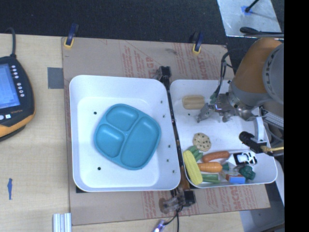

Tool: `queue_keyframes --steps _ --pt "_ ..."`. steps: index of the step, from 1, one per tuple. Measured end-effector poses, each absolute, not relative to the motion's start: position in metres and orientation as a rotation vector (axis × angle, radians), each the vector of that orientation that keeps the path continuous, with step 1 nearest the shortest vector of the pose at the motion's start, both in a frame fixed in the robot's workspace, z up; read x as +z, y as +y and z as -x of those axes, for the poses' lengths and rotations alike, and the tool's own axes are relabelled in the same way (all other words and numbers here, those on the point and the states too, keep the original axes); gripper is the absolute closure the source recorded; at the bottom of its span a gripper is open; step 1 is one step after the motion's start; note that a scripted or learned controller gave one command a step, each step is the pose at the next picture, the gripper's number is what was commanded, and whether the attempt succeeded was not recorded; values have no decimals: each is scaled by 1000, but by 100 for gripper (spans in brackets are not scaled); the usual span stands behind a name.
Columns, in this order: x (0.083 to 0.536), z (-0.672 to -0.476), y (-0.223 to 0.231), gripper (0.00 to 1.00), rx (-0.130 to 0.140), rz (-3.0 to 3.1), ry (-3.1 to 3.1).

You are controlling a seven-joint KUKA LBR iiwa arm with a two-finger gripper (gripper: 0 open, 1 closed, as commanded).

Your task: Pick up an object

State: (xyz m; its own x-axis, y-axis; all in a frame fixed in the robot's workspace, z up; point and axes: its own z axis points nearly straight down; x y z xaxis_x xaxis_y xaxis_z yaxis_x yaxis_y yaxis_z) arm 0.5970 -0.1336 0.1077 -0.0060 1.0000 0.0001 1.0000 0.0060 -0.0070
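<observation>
We see the gripper [206, 114] in the right bin [270, 178], just right of the tan block [193, 102]; we cannot tell its state. The cookie [202, 141] lies nearer, the corn [192, 166] and carrot [215, 155] crowd the near wall. We recommend targeting an isolated item: centre over it, descend vertically, close fully, then lift.

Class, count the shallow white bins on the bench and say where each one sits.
2. The left bin holds a blue divided plate. The right bin beside it holds toy food, under the gripper.
</observation>
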Motion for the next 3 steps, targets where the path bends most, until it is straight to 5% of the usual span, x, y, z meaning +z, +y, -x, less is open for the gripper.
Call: queue_keyframes --steps 1,2,3 --pt "92 -549 -99 0 6 2214 -2224" --pt "103 -551 -101 100 5 2214 -2230" --pt "103 -551 -101 0 5 2215 -2230"
